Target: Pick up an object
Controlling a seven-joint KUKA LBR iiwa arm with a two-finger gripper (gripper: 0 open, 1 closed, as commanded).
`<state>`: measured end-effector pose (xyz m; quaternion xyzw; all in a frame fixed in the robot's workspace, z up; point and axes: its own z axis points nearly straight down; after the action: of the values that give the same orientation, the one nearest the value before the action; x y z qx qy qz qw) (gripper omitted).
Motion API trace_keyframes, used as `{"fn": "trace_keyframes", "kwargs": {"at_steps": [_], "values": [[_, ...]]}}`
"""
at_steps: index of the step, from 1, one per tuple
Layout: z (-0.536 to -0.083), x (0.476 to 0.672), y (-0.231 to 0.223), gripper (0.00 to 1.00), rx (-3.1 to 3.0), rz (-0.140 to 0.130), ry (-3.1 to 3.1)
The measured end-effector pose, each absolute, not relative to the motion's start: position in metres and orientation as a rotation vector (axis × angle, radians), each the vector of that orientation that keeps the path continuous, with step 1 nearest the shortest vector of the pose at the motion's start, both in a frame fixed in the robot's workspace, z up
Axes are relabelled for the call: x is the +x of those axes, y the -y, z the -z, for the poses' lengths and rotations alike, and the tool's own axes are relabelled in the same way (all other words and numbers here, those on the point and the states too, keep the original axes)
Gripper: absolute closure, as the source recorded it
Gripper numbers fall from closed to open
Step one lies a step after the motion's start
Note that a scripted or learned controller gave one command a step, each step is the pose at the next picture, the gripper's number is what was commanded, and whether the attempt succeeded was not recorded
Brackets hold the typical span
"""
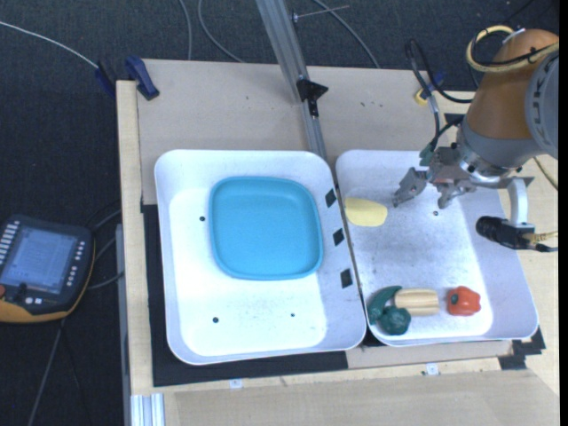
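The tool [427,187] hangs over the right bin [497,264] with its two fingers spread apart and nothing between them. Just to its left lies a yellow object [366,212], apart from the fingers. Farther toward the bin's near edge sit a green item [389,310], a tan piece [417,302] and a red one [461,301], too small to identify.

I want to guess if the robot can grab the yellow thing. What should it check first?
1. Gripper open, nothing between its fingers: ok.
2. Yellow lemon-shaped object lies free, touching no other item: ok.
3. Path from gripper to it is bare bin floor: ok.
4. It sits near the right bin left wall, finger room: cannot tell.
5. Gripper height above the floor: cannot tell.
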<state>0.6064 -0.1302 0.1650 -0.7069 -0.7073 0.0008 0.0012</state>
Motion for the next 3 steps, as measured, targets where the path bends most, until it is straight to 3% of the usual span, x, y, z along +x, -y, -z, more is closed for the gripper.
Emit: {"fn": "trace_keyframes", "kwargs": {"at_steps": [1,2,3], "values": [[-0.103,0.605,0.130,0.00,-2.219,-0.004,2.219],[-0.095,0.605,0.130,0.00,-2.221,0.000,2.221],[-0.106,0.605,0.130,1.00,-2.222,0.002,2.223]]}}
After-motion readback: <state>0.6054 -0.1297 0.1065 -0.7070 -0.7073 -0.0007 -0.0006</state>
